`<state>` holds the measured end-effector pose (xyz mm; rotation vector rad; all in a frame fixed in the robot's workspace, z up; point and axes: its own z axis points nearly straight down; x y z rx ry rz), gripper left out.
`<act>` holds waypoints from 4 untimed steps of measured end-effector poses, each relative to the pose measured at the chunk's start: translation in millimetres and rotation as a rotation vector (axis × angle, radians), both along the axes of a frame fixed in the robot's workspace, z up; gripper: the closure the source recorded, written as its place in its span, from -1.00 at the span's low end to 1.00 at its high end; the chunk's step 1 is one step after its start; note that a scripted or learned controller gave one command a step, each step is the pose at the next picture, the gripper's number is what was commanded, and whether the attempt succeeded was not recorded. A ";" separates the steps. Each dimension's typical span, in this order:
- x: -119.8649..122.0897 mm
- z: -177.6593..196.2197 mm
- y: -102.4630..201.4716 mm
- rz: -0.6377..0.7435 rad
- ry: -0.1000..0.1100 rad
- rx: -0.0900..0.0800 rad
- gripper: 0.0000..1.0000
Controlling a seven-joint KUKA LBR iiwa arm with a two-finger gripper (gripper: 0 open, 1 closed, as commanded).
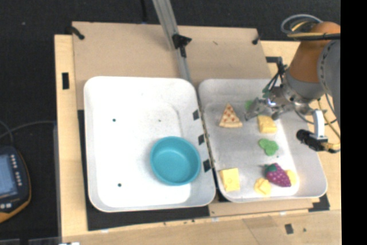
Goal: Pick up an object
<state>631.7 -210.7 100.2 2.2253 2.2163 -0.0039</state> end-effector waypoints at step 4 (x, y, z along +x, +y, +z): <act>5.1 173.0 8.1 0.008 -0.008 0.000 1.00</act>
